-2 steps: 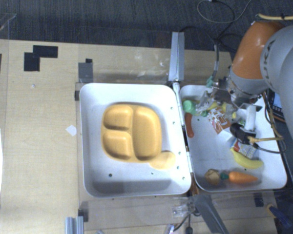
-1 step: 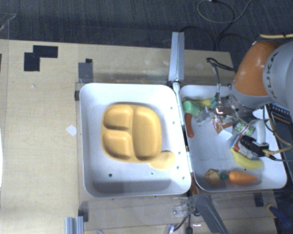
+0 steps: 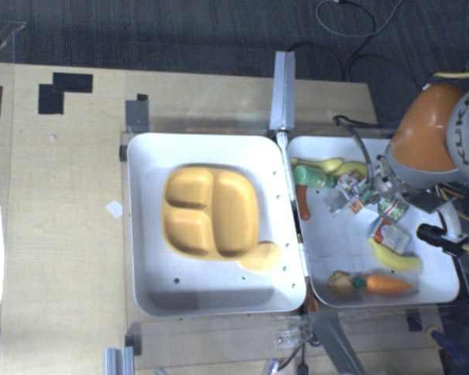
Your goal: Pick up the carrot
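Carrot (image 3: 388, 285) by right bin's (image 3: 328, 248) near rim, end effector (image 3: 365, 192) well apart

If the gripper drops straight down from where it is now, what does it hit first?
Probably the clutter of small packets under the gripper in the right bin, though depth is unclear. The carrot lies nearer the front wall, off that line.
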### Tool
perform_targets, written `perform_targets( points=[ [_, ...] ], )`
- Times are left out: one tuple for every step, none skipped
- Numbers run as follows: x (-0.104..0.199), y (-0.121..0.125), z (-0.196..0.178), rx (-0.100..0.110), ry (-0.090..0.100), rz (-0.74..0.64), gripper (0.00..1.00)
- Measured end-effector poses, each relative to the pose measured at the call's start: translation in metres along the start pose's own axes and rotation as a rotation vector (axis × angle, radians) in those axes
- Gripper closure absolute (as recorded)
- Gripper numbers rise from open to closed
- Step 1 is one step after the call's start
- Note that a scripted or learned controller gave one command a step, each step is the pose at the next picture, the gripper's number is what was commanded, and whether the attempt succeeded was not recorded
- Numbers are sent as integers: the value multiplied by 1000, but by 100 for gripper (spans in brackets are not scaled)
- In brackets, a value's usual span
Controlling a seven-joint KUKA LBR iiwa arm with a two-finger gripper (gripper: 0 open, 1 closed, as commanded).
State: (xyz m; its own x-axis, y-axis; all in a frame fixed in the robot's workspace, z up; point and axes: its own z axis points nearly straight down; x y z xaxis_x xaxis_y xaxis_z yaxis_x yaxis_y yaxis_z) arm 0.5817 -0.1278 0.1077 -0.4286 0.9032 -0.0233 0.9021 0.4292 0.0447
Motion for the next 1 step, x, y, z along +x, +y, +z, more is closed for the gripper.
perform_targets(
  points=[
    [-8,9,1,11,2,-13,0]
  ],
)
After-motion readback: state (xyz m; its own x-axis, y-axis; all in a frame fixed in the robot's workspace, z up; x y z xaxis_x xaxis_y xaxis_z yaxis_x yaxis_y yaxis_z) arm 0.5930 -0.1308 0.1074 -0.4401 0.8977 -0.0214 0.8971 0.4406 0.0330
